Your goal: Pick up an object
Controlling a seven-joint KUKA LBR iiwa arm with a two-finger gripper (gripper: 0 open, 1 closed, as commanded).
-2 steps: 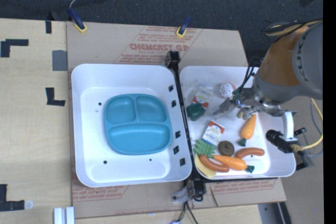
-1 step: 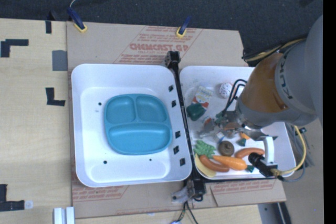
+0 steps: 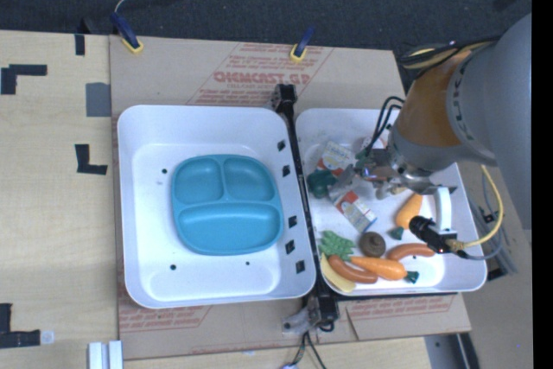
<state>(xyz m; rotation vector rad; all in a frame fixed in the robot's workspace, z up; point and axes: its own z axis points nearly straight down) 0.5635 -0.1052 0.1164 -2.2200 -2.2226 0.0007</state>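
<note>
Camera view, looking down at a slant. Two white bins are sitting side by side on a cardboard sheet. The left bin [image 3: 138, 186] is holding a blue divided plate [image 3: 228, 203] at its centre. The right bin [image 3: 462, 272] is holding a scatter of small objects: a dark green piece [image 3: 320, 182] at 9 o'clock, a clear wrapper [image 3: 335, 156] at 11 o'clock, a red-and-white packet [image 3: 354, 208] near the centre, a brown round piece [image 3: 372, 243] just below it, a toy carrot [image 3: 378, 268] and a hot dog [image 3: 343, 272] at 6 to 7 o'clock, a green leafy piece [image 3: 339, 244] beside them, and an orange piece [image 3: 409, 210] at 3 o'clock. The arm [image 3: 449, 108] is reaching in from 3 o'clock, its wrist hanging over the right bin's centre. The gripper [image 3: 373, 173] is pointing down among the objects; how wide it stands cannot be told from here.
</note>
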